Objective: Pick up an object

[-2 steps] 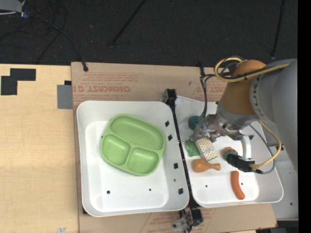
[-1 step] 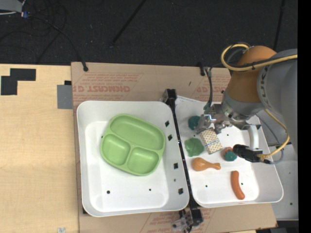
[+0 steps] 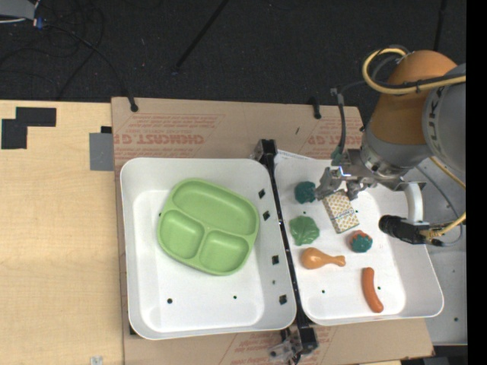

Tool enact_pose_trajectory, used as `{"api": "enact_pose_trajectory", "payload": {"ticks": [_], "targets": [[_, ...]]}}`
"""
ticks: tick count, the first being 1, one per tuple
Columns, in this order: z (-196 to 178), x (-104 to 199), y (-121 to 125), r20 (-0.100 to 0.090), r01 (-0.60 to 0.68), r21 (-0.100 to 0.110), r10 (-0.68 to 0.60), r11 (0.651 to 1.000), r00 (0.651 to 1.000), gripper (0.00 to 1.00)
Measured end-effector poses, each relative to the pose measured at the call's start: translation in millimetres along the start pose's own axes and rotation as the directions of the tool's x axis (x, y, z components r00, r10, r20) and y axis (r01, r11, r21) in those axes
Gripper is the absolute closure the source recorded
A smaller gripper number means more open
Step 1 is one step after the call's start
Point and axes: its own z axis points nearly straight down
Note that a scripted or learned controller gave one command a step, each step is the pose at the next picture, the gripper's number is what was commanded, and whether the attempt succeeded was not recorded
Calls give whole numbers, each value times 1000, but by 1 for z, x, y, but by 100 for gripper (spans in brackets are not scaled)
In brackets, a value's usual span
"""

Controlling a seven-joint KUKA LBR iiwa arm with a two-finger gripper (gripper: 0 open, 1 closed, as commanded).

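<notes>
Nearest the camera, a sausage (image 3: 371, 289) lies in the right bin (image 3: 415, 299), with a toy drumstick (image 3: 323, 260), a green leafy piece (image 3: 304, 230), a round teal piece (image 3: 305, 192) and a red-and-green ball (image 3: 361, 242) around it. Above them the gripper (image 3: 339, 185) is clenched on a patterned card (image 3: 341, 213), which hangs from it. A green divided plate (image 3: 207, 226) sits in the left bin (image 3: 152, 295).

Two white bins: left bin (image 3: 144, 280), right bin (image 3: 415, 295). One green divided plate (image 3: 207, 226). One patterned box (image 3: 341, 212). One teal lump (image 3: 305, 192). One green leafy piece (image 3: 304, 230). One drumstick (image 3: 322, 259). One sausage (image 3: 371, 289). One red-green ball (image 3: 361, 242).
</notes>
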Motion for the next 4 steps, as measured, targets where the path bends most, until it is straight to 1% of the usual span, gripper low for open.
{"api": "enact_pose_trajectory", "payload": {"ticks": [1,2,3,4], "targets": [[-52,-1,1,0,0,0,0,1000,1000,100],[-53,47,-7,-1,3,6,-3,1000,1000,100],[-56,97,-22,-1,3,7,-3,1000,1000,100],[-37,145,-45,-1,3,9,-3,1000,1000,100]]}}
